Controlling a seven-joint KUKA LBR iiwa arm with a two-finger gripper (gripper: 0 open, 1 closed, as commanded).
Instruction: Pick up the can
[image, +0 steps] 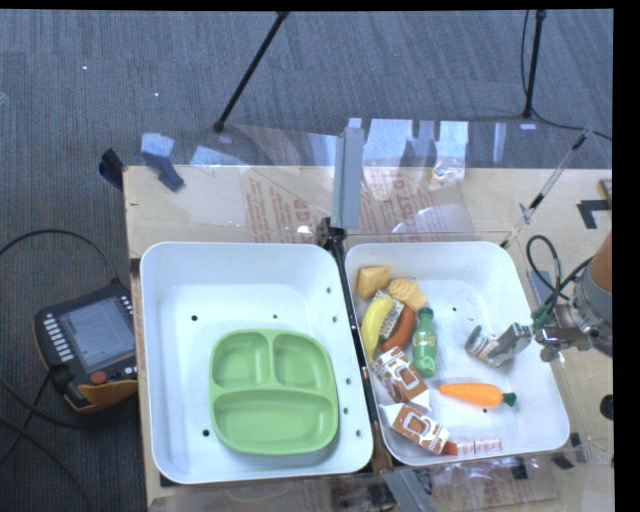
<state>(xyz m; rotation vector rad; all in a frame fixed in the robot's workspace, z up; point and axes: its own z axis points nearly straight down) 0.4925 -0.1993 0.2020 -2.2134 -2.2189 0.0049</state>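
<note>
We take the right bin (520, 275) as our landmark. Near the middle of its right half lies the can (481, 344), a small silvery metal cylinder tipped on its side, its dull grey wall catching a little light; no label can be made out at this size. The pincer (512, 341) reaches in over the bin's right wall and sits just beside the can, at its right end; we cannot tell whether it is released or clenched, nor whether it touches the can. Below the can, toward the bin's near wall, lies an orange carrot (472, 394) with a green tip. Along the bin's left wall we see a banana (375, 322), a green bottle (425, 343) and two brown-and-white packets (400, 375). Left of the landmark, the other bin (165, 275) holds a green divided plate (272, 391).
</note>
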